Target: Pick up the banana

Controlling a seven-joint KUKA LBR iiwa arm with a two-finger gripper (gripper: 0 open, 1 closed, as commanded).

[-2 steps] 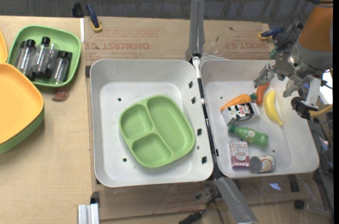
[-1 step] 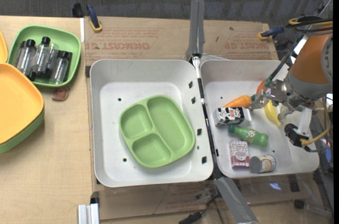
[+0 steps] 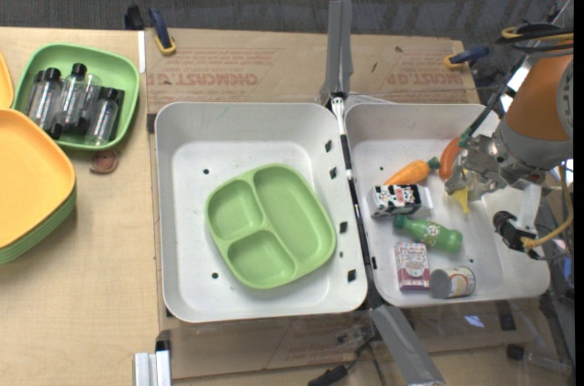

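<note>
Yellow banana [image 3: 463, 195] peeks below my hand [image 3: 474, 174] at right of frame; probably light, smooth plastic, best pinched mid-body. Hand's grip: cannot tell.

Tabletop [image 3: 109, 284]: pale wood, partly covered by brown cardboard sheet [image 3: 274, 69].
Centre: two shallow white plastic bins [image 3: 178, 220], side by side.
Left: stacked orange plates [image 3: 27, 183]; green tray of vials [image 3: 78, 97].

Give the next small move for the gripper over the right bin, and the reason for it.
Probably a short lift straight up, to test the grasp. The gripper sits low in the right bin, with a strip of yellow, seemingly the banana, showing just beneath it. Whether the banana is actually gripped cannot be seen. The toy carrot lies close on the side toward the left bin, so sideways travel risks nudging it.
</note>
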